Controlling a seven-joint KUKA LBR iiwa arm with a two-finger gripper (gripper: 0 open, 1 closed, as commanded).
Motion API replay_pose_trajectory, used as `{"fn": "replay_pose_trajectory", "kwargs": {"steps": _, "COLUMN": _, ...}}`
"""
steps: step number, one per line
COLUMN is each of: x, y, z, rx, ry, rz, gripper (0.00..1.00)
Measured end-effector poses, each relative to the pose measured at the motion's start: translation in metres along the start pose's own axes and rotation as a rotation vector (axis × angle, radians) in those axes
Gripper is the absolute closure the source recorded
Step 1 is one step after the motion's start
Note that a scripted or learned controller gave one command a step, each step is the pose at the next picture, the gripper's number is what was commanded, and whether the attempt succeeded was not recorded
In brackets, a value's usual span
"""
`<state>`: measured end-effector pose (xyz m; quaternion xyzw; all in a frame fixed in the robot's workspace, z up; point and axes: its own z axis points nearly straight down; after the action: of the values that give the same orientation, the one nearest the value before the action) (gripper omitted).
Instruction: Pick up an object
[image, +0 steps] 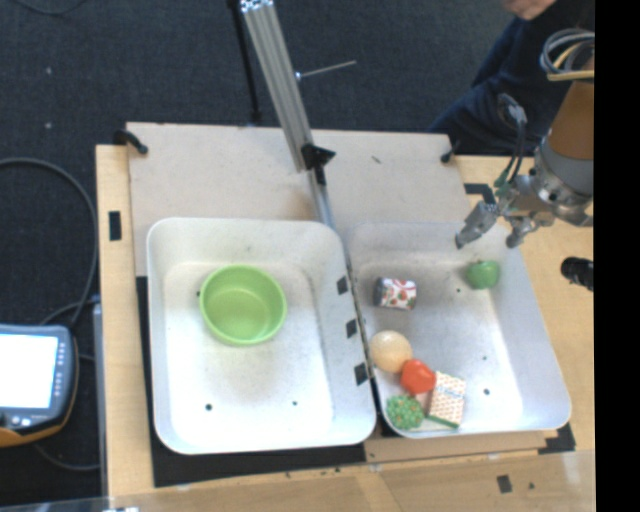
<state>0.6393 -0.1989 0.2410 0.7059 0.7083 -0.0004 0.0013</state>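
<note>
Objects: 6 small things lie in the right bin (520, 345), none between the gripper's fingers.
Green ball: (483, 274) near the right bin's back edge, just below the gripper.
Can: (396, 292) a small red-and-white patterned one, on its side near the bin's left wall.
Front cluster: a cream ball (390, 350), a red piece (417, 376), a green piece (404, 410) and a patterned box (447, 397) sit close together in the front left corner; contact among them is hard to judge.
Gripper: (492, 230) above the back edge of the right bin, its 2 fingers spread apart and holding nothing.
Arm: (567, 150) grey with an orange band, entering from the right.
Left bin: (180, 400) holds 1 green bowl (243, 304), upright, toward its middle-left.
Bench: (220, 170) pale wood board, speckled, with both bins side by side and touching at the centre.
Pole: (285, 90) a metal one slants up from the bench behind the bins.
Floor: (90, 70) dark carpet, with a black cable (60, 175) looping on the left.
Pendant: (30, 375) a handheld screen unit at the left edge, display lit white.
</note>
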Motion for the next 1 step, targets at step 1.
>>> {"fn": "replay_pose_trajectory", "kwargs": {"steps": 1, "x": -0.0002, "y": -0.0001, "z": 0.0000, "rx": 0.001, "ry": -0.001, "rz": -0.001, "gripper": 0.00}}
